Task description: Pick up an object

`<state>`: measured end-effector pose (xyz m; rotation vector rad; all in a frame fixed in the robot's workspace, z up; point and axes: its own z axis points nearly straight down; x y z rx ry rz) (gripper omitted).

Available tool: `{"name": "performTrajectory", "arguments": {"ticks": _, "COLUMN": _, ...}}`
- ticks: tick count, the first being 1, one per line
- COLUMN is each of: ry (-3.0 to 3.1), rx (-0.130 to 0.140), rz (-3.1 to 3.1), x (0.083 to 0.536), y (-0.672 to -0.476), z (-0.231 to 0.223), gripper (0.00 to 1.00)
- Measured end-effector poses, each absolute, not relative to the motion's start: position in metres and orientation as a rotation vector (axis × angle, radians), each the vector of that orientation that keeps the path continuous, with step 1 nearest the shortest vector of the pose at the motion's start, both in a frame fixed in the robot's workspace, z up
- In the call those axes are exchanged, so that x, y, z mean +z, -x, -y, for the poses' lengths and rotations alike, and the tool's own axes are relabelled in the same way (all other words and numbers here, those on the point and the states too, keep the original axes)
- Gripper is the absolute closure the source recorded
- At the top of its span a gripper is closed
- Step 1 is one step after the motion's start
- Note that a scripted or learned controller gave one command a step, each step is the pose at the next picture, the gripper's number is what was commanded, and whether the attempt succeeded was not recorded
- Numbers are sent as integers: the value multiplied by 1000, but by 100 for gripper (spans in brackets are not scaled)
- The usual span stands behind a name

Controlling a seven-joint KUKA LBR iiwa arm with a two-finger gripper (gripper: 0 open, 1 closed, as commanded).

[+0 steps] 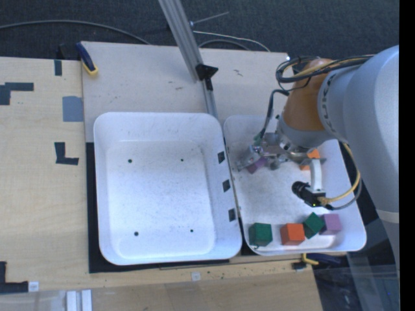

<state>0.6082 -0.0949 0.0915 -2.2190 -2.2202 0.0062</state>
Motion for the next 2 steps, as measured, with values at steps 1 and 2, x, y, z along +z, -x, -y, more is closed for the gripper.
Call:
{"name": "performTrajectory", "arguments": {"ticks": 1, "ry": 2216, "rx": 4, "rz": 2222, "x": 101, "y": -609, "z": 93, "gripper": 100}}
{"name": "performTrajectory", "arguments": {"ticks": 2, "ry": 2213, "rx": -6, "rz": 2229, "x": 196, "y": -567, "z": 23, "gripper": 100}}
